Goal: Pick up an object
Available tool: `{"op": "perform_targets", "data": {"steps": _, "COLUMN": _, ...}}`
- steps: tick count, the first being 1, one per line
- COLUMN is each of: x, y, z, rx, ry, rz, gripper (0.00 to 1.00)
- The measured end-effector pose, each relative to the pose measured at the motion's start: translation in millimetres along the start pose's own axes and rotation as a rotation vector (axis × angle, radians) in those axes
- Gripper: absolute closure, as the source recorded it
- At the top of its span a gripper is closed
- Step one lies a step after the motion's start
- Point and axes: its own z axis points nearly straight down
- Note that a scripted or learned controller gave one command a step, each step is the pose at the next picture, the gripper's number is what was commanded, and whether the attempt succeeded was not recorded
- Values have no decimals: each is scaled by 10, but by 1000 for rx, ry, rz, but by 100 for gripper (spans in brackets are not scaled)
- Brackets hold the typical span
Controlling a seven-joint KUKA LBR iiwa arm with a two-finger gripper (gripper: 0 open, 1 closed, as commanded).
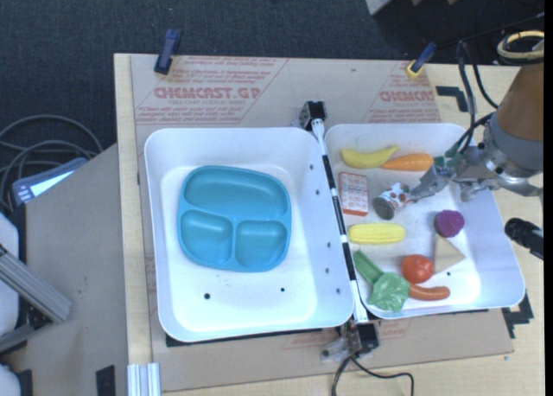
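Gripper hung over the right bin, its tip beside a small grey-and-red object; finger state could not be determined. A banana and carrot lay farther back, corn nearer. The left bin contained a blue divided tray.

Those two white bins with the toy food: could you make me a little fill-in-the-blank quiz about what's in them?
1. The blue plate has ____ compartments.
2. The blue plate lies in the ____ bin.
3. The banana lies right beside a toy ____ that is orange.
4. The purple toy lies in the ____ bin.

Missing words: three; left; carrot; right
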Motion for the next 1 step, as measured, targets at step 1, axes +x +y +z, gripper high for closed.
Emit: {"op": "perform_targets", "data": {"steps": 1, "x": -692, "y": -168, "z": 400, "rx": 2, "ry": 0, "rz": 1, "gripper": 0}}
